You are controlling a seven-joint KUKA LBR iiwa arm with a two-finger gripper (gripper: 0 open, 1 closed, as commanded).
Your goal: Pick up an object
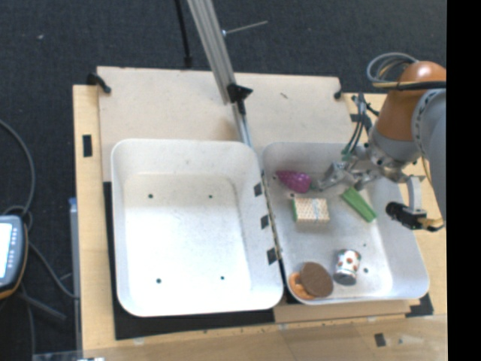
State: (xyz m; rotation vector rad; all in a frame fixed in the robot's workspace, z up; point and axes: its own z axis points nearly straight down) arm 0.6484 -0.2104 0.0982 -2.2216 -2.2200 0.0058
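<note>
My gripper [333, 177] hangs over the back of the right bin [402, 277], reaching in from the right. Just left of it lies a purple object [294, 179], a short gap away. A beige block with a green edge [311, 210] rests below and left of the gripper. Right under the wrist, a green bar [358, 204] lies at a slant. Near the bin's front sit a brown disc on an orange one [316, 278] and a small silver can [347, 265]. Nothing shows in the gripper's hold.
The left bin [135, 160] stands beside the right one, their walls touching. A slanted aluminium pole [216, 51] rises from the bench behind the bins. Cables loop by the arm's orange band [409, 89]. A handheld screen [9, 250] hangs off the bench at far left.
</note>
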